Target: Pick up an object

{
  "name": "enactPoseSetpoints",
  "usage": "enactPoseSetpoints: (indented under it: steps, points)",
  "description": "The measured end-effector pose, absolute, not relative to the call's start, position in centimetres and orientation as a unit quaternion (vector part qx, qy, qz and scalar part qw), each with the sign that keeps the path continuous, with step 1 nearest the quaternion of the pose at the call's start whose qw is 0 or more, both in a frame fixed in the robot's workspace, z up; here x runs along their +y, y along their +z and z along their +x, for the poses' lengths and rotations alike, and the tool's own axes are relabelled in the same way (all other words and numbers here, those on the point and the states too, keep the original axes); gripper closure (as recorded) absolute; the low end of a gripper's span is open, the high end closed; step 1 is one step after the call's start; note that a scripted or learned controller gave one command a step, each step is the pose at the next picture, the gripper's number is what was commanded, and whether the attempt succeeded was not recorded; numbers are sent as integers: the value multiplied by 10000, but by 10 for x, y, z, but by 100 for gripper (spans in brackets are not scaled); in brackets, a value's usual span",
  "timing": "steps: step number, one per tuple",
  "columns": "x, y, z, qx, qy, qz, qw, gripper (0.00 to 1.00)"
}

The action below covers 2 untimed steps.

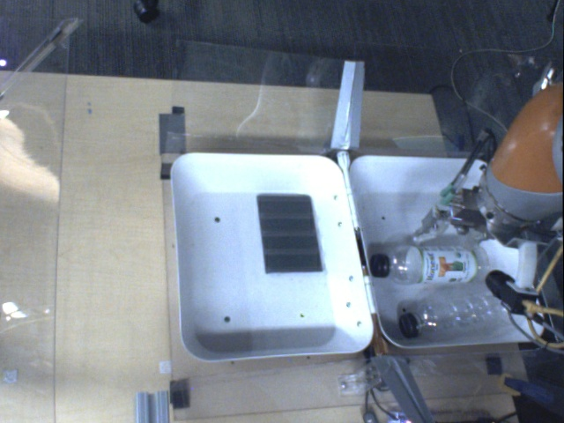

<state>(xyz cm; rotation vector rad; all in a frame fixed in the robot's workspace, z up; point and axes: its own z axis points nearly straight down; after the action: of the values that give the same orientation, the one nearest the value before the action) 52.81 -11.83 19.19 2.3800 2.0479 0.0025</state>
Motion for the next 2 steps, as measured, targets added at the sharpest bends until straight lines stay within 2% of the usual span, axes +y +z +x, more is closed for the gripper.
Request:
enactPoseSetpoints:
  steps: [1, 2]
  points:
    - [-144, 92, 515, 6422, 42, 7665, 51, 0]
    - [-175, 89, 538, 6718, 45, 7407, 46, 0]
